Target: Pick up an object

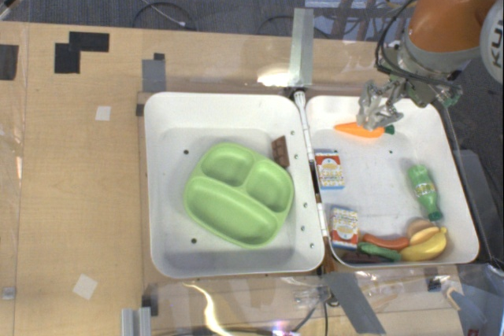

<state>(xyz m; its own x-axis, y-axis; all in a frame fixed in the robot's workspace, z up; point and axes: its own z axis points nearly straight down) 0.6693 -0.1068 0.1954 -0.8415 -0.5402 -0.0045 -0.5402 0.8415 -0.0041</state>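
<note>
In the right shallow white plastic bin (453, 161), the metal two-finger gripper (376, 120) hangs at the far edge directly over the right end of the small orange toy carrot (356, 131), though whether it grips the carrot I cannot tell.

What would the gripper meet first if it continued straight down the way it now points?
Most likely the orange carrot in the right bin: the gripper hangs just at its right end. Depth is unclear, so it might meet the bin floor beside it.
</note>
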